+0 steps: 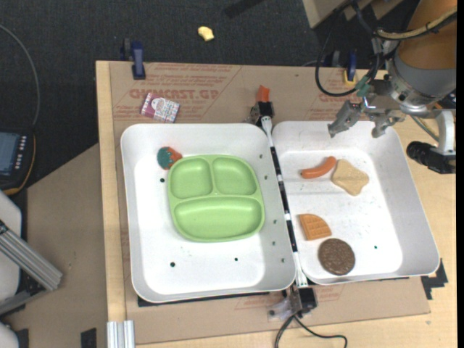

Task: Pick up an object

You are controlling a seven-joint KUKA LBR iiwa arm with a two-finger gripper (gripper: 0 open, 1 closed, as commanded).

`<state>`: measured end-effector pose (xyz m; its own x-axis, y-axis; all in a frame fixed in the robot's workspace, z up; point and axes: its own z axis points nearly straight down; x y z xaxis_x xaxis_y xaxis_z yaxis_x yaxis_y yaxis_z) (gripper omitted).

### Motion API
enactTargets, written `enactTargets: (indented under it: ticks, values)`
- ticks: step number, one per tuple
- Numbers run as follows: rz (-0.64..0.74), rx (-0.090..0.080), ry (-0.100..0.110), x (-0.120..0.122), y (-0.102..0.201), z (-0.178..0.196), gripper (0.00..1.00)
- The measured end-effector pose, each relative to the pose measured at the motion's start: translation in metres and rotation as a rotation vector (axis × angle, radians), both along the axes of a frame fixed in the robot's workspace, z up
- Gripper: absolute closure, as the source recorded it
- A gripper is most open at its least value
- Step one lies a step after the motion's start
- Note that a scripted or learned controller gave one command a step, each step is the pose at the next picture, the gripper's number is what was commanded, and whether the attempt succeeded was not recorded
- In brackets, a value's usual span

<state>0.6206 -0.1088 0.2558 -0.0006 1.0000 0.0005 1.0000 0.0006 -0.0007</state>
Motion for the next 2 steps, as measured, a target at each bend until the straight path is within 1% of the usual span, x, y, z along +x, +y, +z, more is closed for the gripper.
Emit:
enactTargets:
  ticks: [1, 2]
  values:
    - [-0.003, 0.001, 0.009, 0.013, -0.022, -0.141, 0.00]
    - [0.003, -0.001, -0.003, 0.039, 0.004, -0.173, 0.00]
